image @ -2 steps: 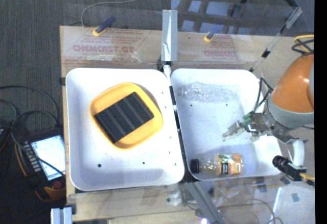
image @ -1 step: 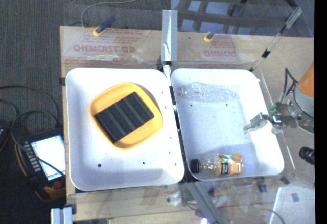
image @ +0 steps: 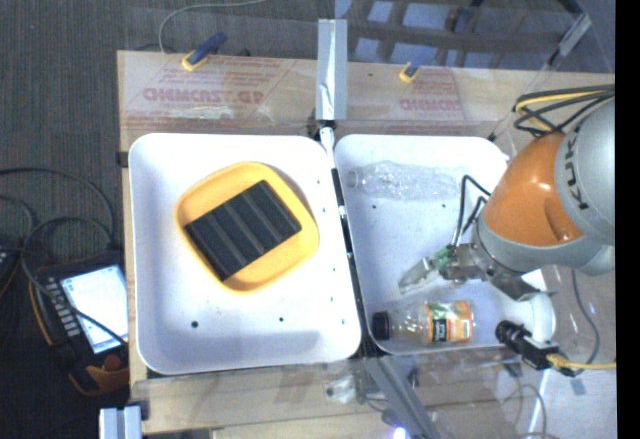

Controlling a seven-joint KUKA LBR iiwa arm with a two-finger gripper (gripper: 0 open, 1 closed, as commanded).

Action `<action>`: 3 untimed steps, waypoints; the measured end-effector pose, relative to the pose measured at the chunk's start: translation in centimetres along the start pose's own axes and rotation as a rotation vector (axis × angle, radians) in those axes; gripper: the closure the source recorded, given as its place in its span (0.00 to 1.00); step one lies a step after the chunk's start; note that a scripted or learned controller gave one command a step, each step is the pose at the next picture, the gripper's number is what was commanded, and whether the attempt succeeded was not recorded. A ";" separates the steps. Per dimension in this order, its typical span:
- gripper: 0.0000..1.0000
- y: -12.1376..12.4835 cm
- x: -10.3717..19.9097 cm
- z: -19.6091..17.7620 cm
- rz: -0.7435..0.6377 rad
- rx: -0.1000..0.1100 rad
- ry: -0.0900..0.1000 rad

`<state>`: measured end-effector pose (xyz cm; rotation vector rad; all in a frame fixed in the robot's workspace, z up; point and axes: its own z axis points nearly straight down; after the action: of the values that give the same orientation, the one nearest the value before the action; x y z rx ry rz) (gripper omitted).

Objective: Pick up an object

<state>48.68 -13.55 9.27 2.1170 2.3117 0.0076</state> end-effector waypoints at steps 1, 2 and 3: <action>0.00 2.0 0.0 0.2 -0.026 0.000 0.000; 0.00 4.4 -6.3 -5.2 0.229 0.011 -0.002; 0.00 -0.7 -4.9 -9.0 0.000 0.011 0.000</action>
<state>48.33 -18.49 18.30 2.1222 2.3168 -0.0054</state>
